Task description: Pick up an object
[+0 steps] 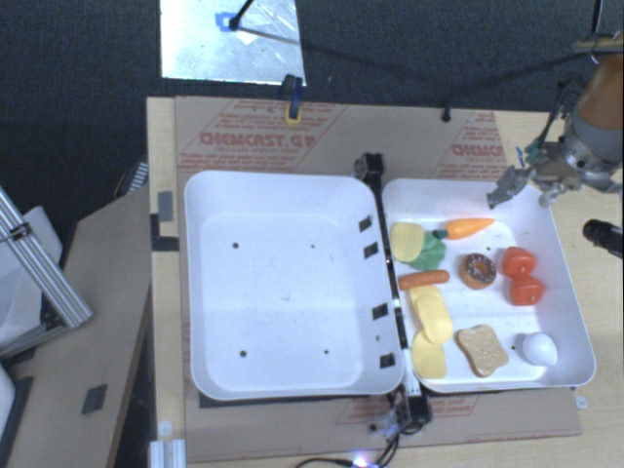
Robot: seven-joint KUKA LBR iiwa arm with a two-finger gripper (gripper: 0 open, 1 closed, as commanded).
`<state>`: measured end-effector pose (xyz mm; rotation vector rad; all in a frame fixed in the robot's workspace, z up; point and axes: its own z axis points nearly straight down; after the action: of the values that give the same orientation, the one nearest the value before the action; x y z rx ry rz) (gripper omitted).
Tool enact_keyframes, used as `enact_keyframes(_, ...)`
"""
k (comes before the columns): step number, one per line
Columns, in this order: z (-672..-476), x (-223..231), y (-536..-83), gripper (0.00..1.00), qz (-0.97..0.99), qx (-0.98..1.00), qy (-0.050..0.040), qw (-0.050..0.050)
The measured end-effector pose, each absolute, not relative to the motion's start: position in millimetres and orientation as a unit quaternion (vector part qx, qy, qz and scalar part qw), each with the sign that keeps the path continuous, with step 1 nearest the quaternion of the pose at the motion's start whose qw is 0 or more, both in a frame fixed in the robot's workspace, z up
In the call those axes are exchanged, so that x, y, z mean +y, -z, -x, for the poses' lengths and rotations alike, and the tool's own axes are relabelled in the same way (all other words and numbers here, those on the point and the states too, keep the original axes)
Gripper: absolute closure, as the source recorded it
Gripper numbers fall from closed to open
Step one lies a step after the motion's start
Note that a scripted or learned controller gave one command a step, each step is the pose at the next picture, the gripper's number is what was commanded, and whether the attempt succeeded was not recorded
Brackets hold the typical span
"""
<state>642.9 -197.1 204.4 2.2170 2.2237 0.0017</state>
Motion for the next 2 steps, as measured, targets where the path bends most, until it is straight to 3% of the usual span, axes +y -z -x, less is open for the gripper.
enact_keyframes(1,-670.5,-110.3,-186.8,0.0,-0.703,0.711,-0.0019,0.001)
enact_keyframes(2,-670.2,-116.1,-198.8,1.0,-0.704,0.71,-0.0018,0.003)
